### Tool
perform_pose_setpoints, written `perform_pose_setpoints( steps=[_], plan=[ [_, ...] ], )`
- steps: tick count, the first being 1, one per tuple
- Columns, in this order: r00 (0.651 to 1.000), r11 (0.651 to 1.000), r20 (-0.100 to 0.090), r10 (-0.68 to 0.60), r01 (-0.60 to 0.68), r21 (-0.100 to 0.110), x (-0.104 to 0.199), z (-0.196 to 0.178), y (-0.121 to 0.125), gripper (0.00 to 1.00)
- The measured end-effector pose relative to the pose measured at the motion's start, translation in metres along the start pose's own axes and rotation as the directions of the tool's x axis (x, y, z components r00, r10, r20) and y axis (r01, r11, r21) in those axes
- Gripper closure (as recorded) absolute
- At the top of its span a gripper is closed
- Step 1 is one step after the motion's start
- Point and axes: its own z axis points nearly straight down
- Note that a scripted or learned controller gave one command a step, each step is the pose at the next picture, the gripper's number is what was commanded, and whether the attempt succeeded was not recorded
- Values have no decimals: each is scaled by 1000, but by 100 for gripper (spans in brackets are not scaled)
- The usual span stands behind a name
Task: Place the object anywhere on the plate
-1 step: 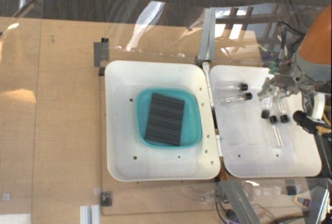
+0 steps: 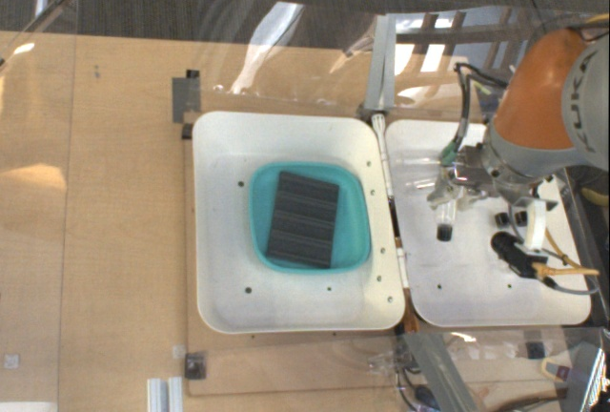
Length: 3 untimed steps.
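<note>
While dark grey ribbed rectangular block (image 2: 303, 218) lies flat on teal square plastic plate (image 2: 356, 229) in left shallow white bin (image 2: 221, 210), grey arm with orange band (image 2: 538, 100) hangs over right white bin (image 2: 477, 291). Pincer (image 2: 446, 210) points down there, well apart from block; spread or pressed together, cannot tell.

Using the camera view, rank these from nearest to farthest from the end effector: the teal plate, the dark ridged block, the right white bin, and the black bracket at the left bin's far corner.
1. Right white bin: directly beneath the end effector.
2. Teal plate: in the left bin, its right rim nearest.
3. Dark ridged block: lying on the plate's middle.
4. Black bracket: at the left bin's far left corner.
</note>
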Motion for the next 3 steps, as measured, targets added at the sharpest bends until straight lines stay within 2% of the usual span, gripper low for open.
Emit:
perform_pose_setpoints(
  steps=[1, 2, 3],
  plan=[
    [984, 984, 1, -180, 180, -5, 63, -2, 12, 100],
    [965, 965, 0, -263, 263, -4, 138, -1, 27, 100],
    [965, 965, 0, -262, 262, -4, 138, -1, 28, 0]
  ],
)
